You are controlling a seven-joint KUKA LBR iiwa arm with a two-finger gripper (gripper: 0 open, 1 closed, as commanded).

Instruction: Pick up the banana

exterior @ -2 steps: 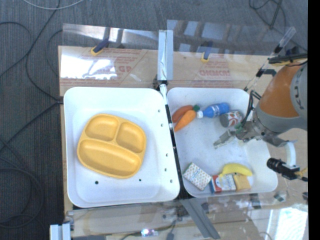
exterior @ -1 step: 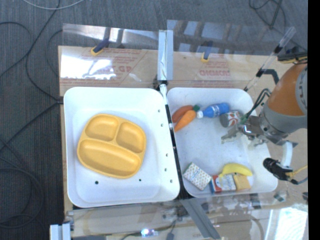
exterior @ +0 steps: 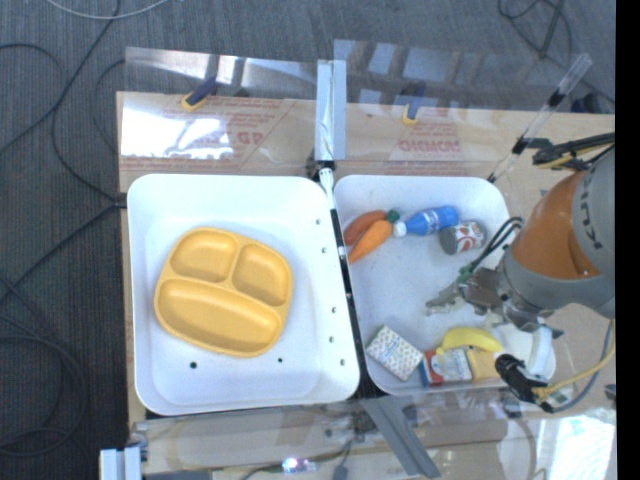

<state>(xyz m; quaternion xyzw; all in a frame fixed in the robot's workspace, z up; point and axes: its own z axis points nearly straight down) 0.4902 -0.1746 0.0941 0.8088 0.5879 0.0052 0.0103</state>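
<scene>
Presently, on my desk [exterior: 150, 128]: two white bins side by side. Left bin [exterior: 150, 208], contents: one yellow divided plate [exterior: 222, 290], three compartments, lying flat near the middle. Right bin [exterior: 400, 268], contents: two carrots [exterior: 366, 233] at the far left corner, touching; a small bottle [exterior: 428, 219] with a blue label just beside them, lying on its side; a crumpled can [exterior: 462, 237] next to the bottle toward the far right; a patterned square packet [exterior: 393, 352] near the front wall; a small carton [exterior: 448, 366] beside it. The banana [exterior: 472, 340], yellow, lies near the front right corner, touching the carton's upper edge. My arm [exterior: 565, 243] reaches in over the right rim of that bin, and my end effector [exterior: 462, 296] sits low just beyond the banana, metal fingers pointing left; whether they stand wide or narrow I cannot tell. Nothing is visibly between them. The carton and the bin's front wall crowd the banana's near side.
</scene>
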